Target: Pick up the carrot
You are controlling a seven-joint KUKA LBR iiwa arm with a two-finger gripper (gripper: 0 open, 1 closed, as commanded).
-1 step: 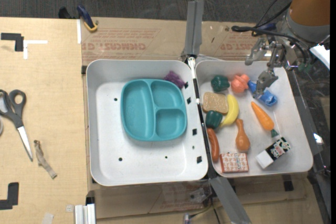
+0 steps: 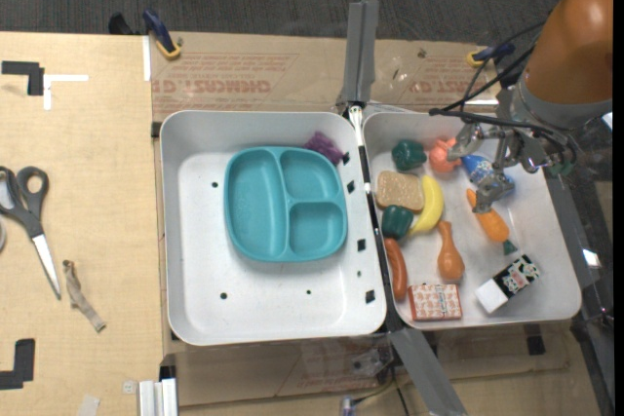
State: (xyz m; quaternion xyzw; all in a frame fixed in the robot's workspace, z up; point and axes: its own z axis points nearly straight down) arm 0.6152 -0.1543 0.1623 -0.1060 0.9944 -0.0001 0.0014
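Note:
The carrot [image 2: 494, 225], a short orange piece, lies near the right wall of the right bin [image 2: 561, 302]. My gripper [image 2: 487, 190] hangs right over the carrot's upper end, low in the bin, with the orange-banded wrist [image 2: 575, 44] above it. The gripper's metal parts hide where it meets the carrot. A small blue toy [image 2: 477, 167] lies just to the gripper's upper left.
The right bin also holds a green pepper [image 2: 408, 154], bread slice [image 2: 398, 188], banana [image 2: 430, 205], orange gourd [image 2: 448, 254], sausage [image 2: 396, 269], red box [image 2: 436, 302] and cow-print carton [image 2: 509, 283]. In the left bin [image 2: 185, 287] lie a teal divided plate [image 2: 288, 203] and a purple toy [image 2: 327, 147]. Scissors [image 2: 29, 209] rest on the bench.

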